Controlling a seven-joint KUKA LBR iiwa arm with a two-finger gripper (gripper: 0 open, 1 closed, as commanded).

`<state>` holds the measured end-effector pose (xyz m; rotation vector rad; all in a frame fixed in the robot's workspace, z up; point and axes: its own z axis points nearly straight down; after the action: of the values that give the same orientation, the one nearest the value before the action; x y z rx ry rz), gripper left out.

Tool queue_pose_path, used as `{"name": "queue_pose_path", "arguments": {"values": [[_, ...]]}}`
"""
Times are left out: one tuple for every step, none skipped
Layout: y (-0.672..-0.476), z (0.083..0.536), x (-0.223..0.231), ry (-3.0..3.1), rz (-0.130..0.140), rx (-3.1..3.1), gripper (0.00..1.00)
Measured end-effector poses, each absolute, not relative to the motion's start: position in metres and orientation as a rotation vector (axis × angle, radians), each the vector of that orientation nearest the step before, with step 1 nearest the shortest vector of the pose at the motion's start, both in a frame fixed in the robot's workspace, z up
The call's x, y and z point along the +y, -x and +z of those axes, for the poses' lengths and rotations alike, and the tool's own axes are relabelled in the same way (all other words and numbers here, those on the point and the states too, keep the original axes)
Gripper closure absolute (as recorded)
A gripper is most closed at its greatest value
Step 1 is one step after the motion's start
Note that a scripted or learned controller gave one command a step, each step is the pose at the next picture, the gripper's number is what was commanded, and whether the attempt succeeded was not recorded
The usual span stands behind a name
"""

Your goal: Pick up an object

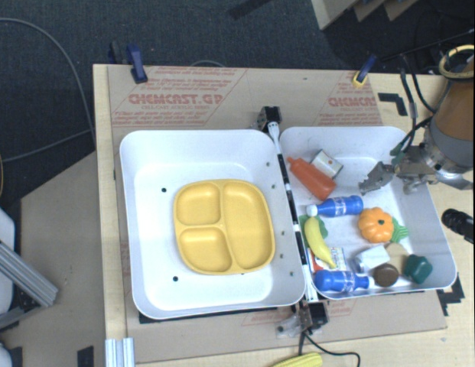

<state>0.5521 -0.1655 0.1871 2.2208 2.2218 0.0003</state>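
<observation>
The gripper (377, 177) hung over the right bin (444, 228), its fingers spread with nothing between them. No object had been lifted: the orange pumpkin (375, 225) lay just below it and the blue bottle (339, 206) beside, so the grasp remained undone.

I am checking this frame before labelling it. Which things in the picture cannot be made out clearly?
- Gripper, camera view: small and blurred; open or shut cannot be told.
- Arm: cut off by the right edge.
- Small items at the right bin's near corner, beside the brown round object: overlapping, too small to identify.
- Grey box's label: too small to read.
</observation>
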Motion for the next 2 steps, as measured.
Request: {"name": "queue_pose_path", "arguments": {"values": [[-0.533,0.085,-0.175,-2.221,0.002,2.220,0.00],[-0.480,0.085,-0.125,-2.220,0.002,2.222,0.00]]}}
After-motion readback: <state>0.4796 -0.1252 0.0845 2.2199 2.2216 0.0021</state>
